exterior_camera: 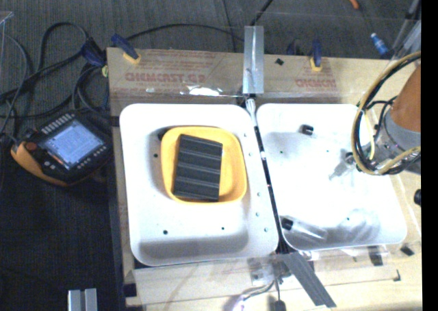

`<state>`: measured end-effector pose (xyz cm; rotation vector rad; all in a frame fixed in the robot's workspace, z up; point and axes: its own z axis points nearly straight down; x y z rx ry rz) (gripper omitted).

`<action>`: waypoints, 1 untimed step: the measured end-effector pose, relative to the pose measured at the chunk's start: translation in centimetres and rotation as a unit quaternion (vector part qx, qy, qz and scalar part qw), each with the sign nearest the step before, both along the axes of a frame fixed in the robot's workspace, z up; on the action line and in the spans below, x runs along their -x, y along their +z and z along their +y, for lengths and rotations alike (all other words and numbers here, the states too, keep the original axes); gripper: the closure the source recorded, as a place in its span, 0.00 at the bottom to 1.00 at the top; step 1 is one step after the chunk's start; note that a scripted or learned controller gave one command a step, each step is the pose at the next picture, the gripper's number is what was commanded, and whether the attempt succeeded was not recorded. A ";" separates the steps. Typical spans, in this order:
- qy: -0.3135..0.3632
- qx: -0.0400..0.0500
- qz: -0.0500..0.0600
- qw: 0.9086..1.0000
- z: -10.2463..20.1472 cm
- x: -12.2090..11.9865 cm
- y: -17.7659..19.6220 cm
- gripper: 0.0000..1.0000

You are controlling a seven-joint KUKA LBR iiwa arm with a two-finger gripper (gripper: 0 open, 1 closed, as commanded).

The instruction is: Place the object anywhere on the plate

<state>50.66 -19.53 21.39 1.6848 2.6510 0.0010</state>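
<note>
Dark ribbed object (198, 166), a rectangular block with grooves running across its top, is lying flat on the yellow plate (233, 186), roughly centered and covering most of the plate's middle, with yellow rim showing on all sides. The plate is sitting in the left bin (140, 227), toward that bin's far half. The right bin (321, 186) is lying directly beside it, the two rims touching along a central seam. A small black item (306, 129) is resting near the far side of the right bin, and a second dark item (286, 222) is lying at its near left corner beside a glossy transparent patch (335, 227). The gripper (340, 168) is hovering over the right part of the right bin, well apart from the ribbed object and across the seam from it; nothing is showing between its tips, and their spacing is too blurred to read. The arm (400, 121) is entering from the right, with yellow and black cables (363, 138) looping around the wrist. A handheld pendant with a lit screen (68, 145) is lying on the floor left of the bench.
</note>
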 end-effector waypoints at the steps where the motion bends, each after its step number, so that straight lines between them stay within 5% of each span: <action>1: 0.000 0.000 0.000 1.000 0.0 0.0 0.0 0.00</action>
